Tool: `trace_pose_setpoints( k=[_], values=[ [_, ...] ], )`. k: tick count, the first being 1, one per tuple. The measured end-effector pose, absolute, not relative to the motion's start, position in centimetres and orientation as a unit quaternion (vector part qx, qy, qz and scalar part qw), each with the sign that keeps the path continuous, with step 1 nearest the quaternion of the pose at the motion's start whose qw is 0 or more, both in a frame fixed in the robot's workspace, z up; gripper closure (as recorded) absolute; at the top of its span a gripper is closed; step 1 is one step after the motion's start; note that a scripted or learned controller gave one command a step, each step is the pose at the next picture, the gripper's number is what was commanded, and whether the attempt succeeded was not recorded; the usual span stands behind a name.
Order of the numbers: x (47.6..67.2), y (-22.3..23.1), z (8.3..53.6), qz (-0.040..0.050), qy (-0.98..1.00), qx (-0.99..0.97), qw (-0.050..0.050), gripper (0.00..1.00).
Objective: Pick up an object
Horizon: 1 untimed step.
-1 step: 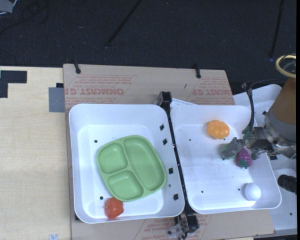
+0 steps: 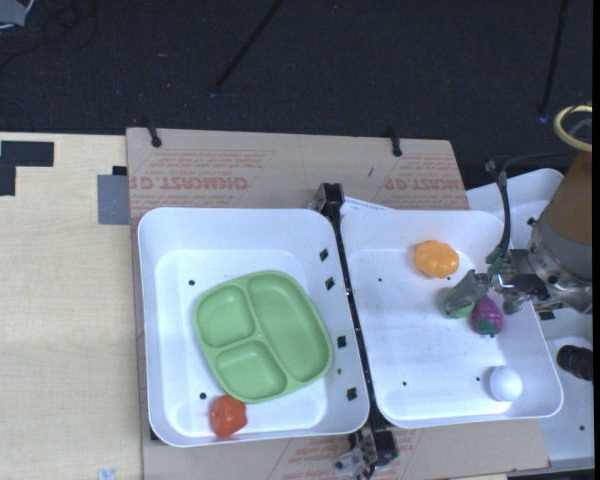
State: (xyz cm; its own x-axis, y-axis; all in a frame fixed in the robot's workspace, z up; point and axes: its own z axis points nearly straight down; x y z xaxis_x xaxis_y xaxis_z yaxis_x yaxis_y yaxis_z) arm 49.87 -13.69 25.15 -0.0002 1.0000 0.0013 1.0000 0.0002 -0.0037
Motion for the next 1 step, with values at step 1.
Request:
trace_pose_setpoints(
  k=[1],
  values=[
    [50.61, -13.05, 20.16, 0.0019, -0.707, -0.707, 0.003, 0.0]
  ],
)
